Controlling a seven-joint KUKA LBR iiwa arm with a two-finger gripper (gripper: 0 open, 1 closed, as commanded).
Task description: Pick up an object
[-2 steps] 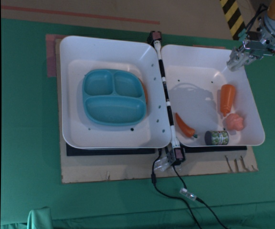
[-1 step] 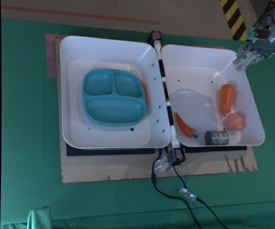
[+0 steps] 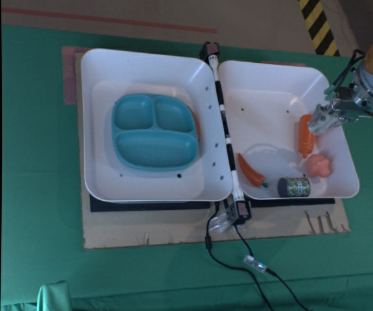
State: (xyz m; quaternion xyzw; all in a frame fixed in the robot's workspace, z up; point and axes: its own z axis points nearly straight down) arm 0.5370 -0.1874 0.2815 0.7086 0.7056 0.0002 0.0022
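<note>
In the right bin [image 3: 264,86] lie an orange carrot [image 3: 305,136], a pink lumpy toy [image 3: 318,165], a red chili pepper [image 3: 250,170] and a small dark can [image 3: 294,186] on its side. My gripper [image 3: 320,120] hangs at the bin's right side, just above and to the right of the carrot's upper end. Its silver fingers [image 3: 316,118] point down and left toward the carrot. Nothing shows between them.
The left bin [image 3: 102,76] holds a teal divided plate [image 3: 154,132]. A black-and-white divider [image 3: 223,118] runs between the bins. Cables [image 3: 238,245] trail over the green mat in front. Yellow-black hazard tape [image 3: 315,11] marks the floor at the back right.
</note>
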